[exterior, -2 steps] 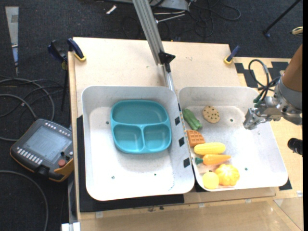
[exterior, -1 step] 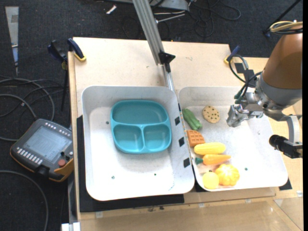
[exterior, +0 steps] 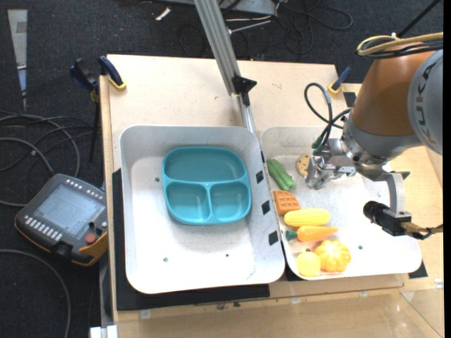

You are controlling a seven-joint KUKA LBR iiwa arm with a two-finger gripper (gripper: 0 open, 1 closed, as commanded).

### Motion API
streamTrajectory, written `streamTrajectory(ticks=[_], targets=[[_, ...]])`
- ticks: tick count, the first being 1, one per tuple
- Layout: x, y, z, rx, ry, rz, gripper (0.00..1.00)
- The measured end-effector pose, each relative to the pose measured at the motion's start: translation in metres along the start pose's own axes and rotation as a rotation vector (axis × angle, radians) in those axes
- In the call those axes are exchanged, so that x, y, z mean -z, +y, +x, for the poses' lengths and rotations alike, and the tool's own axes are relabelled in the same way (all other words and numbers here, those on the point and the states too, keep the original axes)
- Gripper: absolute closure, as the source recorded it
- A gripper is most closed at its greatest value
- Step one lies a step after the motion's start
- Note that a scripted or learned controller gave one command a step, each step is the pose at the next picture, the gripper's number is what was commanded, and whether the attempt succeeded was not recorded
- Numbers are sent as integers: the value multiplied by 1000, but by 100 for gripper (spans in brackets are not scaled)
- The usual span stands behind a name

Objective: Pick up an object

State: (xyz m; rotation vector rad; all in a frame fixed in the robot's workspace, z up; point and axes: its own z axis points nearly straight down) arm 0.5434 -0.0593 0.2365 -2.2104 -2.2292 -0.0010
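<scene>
Toys lay clustered along the left side of the right bin (exterior: 394, 259), lower right of the frame: a cookie (exterior: 303, 165) and a green pod (exterior: 280, 174) uppermost, then a waffle (exterior: 286, 203), a corn cob (exterior: 306, 217), a carrot (exterior: 315, 233), a lemon (exterior: 309, 263) and an orange gourd (exterior: 333, 255) at the bottom. The left bin (exterior: 141, 259) held a teal tray (exterior: 206, 184).

The hand (exterior: 321, 173) hung low over the upper part of the right bin; whether it was apart or together could not be told from this slant, and no toy showed in it. The cookie sat just beside it to the left, possibly touching; the pod lay a little further left, against the bin wall. The rest were well below it in the frame.

The step looked like settling onto a target, with the cookie the nearest choice. To do it well, the hand probably needed to shift slightly left to centre over the cookie, then drop straight down and close across its narrow span. The pod and the bin wall crowded that side, so a skewed descent risked nudging the cookie away or catching the pod instead. A slow lift afterwards would show whether anything came up.
</scene>
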Motion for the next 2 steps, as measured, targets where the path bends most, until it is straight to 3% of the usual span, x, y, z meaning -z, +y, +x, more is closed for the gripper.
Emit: streamTrajectory(ticks=[2], targets=[[0,23,104,1,0,-3,100]])
